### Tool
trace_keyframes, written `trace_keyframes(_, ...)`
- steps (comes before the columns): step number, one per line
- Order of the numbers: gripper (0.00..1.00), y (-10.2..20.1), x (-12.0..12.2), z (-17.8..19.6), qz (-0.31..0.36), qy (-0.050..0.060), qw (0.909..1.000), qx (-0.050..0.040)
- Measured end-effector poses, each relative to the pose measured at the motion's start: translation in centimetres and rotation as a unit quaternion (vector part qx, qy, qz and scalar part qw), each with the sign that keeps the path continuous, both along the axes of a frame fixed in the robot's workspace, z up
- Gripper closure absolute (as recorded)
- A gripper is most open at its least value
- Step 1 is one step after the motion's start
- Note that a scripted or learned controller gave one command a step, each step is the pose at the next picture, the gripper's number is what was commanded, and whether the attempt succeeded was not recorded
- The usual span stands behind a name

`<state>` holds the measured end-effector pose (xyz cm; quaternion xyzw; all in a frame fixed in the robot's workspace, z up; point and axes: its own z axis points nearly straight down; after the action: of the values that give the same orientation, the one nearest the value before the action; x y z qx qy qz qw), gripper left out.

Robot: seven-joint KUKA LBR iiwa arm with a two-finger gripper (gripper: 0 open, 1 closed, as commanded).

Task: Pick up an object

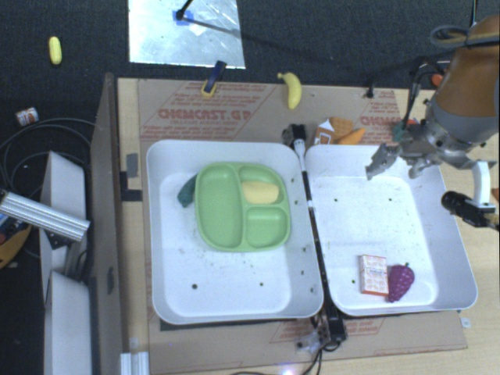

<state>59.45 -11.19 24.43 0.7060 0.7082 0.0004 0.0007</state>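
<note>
My gripper (398, 165) hangs over the far edge of the right bin (344, 209), its fingers spread open with nothing between them. The grey arm with its orange band reaches in from the upper right. At the near end of the right bin lie a small orange-red box (373, 275) and, touching its right side, a purple bunch of grapes (401, 281); both are well in front of the gripper. The left bin (226, 295) holds a green divided plate (234, 217) with a pale yellow item (261, 191) in its upper right compartment. A dark teal object (186, 190) lies against the plate's left rim.
On the cardboard behind the bins lie a yellow banana (292, 90), an orange item (346, 134) and a blue-and-yellow tool (212, 78). A black part (466, 208) juts over the right bin's right rim. Cables and metal pieces sit at the left.
</note>
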Motion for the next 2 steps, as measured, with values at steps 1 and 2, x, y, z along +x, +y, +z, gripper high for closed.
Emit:
trace_keyframes(1, 0.00, -2.9, -6.3, -1.8, -0.004, 0.003, 1.0000, -0.0001)
trace_keyframes(2, 0.00, -6.7, -11.1, -10.6, -0.004, 0.004, 1.0000, 0.0008)
